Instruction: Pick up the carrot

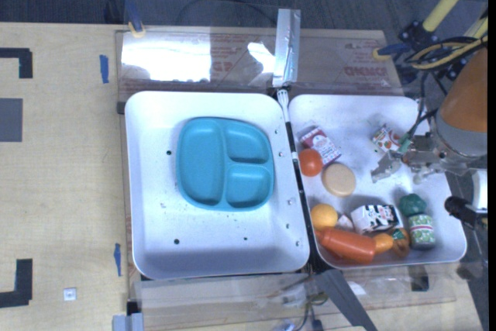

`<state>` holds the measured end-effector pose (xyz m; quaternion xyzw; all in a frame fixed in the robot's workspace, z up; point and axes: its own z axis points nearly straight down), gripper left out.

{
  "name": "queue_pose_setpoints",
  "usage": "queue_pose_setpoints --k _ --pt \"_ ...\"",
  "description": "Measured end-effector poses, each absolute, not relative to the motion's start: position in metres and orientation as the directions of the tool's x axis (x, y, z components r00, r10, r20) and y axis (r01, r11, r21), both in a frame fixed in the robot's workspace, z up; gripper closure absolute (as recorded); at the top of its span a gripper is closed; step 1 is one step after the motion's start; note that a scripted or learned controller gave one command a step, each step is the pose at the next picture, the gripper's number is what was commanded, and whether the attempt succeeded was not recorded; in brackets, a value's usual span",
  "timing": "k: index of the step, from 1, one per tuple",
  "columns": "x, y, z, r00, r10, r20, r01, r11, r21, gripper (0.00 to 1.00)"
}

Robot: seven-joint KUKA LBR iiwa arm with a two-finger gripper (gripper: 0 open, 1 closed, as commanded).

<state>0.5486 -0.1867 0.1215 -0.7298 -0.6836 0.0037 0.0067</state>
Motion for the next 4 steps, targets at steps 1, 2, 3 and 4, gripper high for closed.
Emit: queue_pose_setpoints --k 1,2,3,4 --pt "0.559 -0.173 0.087 0.138 0.990 0.000 0.990 -0.138 0.002 0.00" --pt "0.594 -0.118 0.139 0.047 0.999 0.001 0.999 -0.047 0.005 0.00" --pt "0.539 -0.144 0.181 0.038 0.999 0.000 0.999 -0.038 0.001 0.00" --pt "0.563 -0.121 0.092 0.328 0.945 0.004 0.945 -0.328 0.010 0.00"
